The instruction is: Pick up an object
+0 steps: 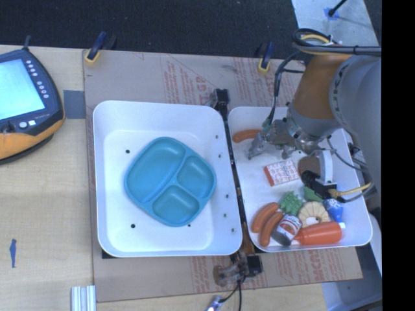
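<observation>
A: Over the right bin (241, 193), upper part, sat the gripper (264, 144), arm (324, 89) coming in from that bin's far right side. Fingers?

B: Looked spread apart, nothing between them. One tip pointed toward the small orange sausage piece (245, 135) lying at the right bin's top left corner, just beside it, not touching as far as I could tell.

A: Other stuff in the right bin?

B: Red-and-white carton (282, 172) near the bin's middle, just below the gripper. Bottom of the bin had a pile: two hot dogs (266, 220) side by side at the lower left, a small jar with dark lid (287, 229) touching them, green broccoli-like piece (292, 203) above the jar, a pale ridged round item (313, 212) next to it, red-orange bottle (319, 234) lying flat along the bin's bottom edge.

A: Left of the right bin?

B: Left bin (104, 173), touching it edge to edge, held a blue divided plate (170, 181) about centred. Further left of that, a tablet-like pendant (24, 105) on the bench.
</observation>
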{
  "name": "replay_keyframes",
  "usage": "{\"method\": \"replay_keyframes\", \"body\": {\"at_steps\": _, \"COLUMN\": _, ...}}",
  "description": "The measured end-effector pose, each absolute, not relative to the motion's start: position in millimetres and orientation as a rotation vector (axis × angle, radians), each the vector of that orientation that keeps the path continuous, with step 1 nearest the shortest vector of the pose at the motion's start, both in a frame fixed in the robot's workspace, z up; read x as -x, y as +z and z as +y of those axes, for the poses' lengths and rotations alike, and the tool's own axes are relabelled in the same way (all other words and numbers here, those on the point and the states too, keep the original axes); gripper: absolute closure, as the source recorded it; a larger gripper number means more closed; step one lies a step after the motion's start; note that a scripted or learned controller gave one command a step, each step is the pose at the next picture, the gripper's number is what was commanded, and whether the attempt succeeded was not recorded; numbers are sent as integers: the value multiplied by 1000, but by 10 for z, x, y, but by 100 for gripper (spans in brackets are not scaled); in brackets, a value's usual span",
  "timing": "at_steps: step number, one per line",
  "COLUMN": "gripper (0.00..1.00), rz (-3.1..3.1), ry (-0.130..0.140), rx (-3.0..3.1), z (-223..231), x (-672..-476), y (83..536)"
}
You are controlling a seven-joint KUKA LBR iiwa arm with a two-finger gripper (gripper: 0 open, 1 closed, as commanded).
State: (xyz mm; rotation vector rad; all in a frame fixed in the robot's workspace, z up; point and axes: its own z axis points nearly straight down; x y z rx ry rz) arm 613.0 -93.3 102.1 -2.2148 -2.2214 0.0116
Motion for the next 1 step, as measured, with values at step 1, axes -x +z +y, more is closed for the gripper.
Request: {"method": "replay_keyframes", "body": {"at_steps": 1, "gripper": 0, "rz": -2228, "ry": 3, "rx": 2215, "z": -966, "x": -5294, "y": 922}}
